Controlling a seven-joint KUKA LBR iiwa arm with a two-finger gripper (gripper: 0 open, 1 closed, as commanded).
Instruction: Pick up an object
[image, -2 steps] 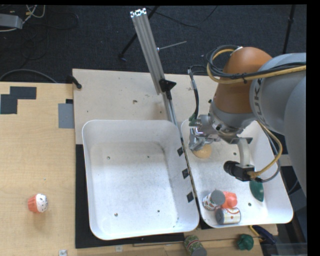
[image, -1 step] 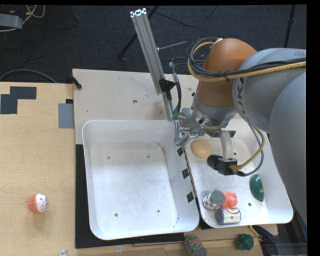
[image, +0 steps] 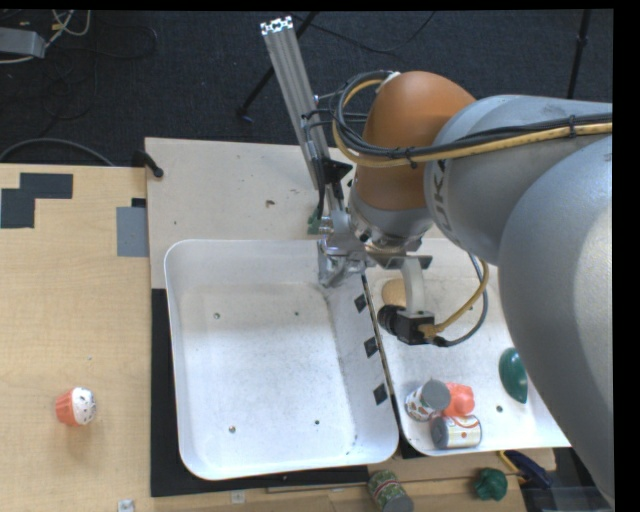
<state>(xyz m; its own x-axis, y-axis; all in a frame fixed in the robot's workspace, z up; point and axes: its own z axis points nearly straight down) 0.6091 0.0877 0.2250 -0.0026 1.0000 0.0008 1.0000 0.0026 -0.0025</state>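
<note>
A: At the left bin (image: 200, 400)'s 1 o'clock corner, gripper (image: 333, 268) hovers; can't tell how its grasping parts stand.
B: Objects?
A: Orange-capped can (image: 447, 399) and white can (image: 458, 432) in the right bin (image: 480, 360), well apart at the gripper's 5 o'clock.

No words, brands or numbers can be read anywhere. The can (image: 457, 432) bears a label, but its print is too small to make out.
</note>
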